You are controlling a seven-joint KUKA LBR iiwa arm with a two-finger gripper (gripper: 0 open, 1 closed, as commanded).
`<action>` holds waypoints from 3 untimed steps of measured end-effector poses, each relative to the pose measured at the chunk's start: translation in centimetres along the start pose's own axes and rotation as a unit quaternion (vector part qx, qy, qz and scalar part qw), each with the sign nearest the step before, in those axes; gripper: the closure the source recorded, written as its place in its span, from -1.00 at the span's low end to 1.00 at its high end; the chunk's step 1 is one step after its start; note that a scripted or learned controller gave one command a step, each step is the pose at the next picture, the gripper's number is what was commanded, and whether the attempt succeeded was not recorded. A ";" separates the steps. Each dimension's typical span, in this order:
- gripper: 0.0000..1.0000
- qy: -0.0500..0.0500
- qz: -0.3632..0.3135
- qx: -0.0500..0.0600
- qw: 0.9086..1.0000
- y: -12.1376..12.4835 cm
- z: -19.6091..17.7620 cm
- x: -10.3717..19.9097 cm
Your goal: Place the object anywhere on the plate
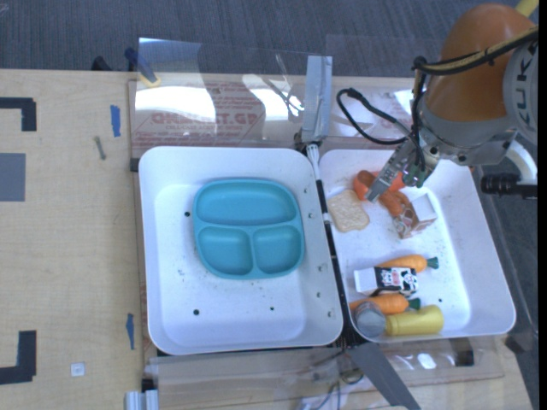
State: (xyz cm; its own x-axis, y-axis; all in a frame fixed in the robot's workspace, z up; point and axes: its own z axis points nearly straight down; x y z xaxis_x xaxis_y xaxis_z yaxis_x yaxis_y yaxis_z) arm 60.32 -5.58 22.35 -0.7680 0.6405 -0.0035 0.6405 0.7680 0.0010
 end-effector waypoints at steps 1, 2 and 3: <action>1.00 0.002 -0.094 0.000 0.996 4.1 3.9 4.1; 1.00 0.002 -0.064 -0.001 0.998 7.6 3.8 9.9; -1.00 0.002 -0.063 0.000 0.998 7.5 3.8 9.8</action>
